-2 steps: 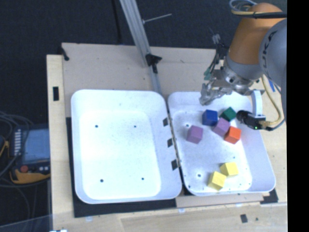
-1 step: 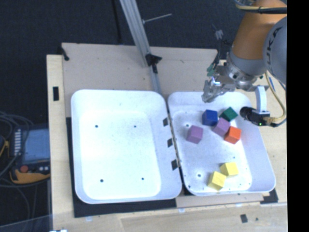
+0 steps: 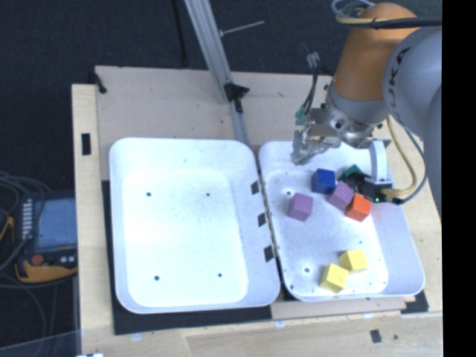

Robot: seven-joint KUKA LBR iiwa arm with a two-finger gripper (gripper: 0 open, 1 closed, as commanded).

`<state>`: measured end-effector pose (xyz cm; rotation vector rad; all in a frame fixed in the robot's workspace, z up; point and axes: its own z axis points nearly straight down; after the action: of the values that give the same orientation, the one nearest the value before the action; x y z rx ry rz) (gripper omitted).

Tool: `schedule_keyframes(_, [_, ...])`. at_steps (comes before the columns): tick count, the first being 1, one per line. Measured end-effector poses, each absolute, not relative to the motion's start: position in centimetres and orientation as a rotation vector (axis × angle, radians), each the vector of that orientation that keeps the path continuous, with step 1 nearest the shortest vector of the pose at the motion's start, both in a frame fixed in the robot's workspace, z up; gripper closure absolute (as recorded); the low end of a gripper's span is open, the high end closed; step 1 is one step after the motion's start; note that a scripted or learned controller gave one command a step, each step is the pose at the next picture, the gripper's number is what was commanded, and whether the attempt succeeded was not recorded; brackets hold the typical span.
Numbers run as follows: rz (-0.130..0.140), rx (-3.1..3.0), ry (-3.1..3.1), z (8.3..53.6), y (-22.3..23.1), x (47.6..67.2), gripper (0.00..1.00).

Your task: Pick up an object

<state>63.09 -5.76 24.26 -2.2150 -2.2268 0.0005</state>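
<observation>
Near the desk's far right corner, the pincer point(image 3: 306, 152), grip state unclear, hovers beside the blue cube point(image 3: 323, 181), which crowding purple cubes point(image 3: 341, 195) could make it fumble.

No readable text, label or number anywhere.

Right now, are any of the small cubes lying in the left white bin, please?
No, every cube, including the blue cube, lies in the right white bin.

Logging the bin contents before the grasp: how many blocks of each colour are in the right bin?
Purple blocks: 2
Yellow blocks: 2
Blue block: 1
Orange block: 1
Green block: 1
Total: 7
</observation>
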Motion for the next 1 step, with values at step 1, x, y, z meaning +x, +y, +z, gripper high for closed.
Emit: schedule_keyframes(1, [0.001,-2.214,-2.227,23.25,-1.28,61.40,1.00])
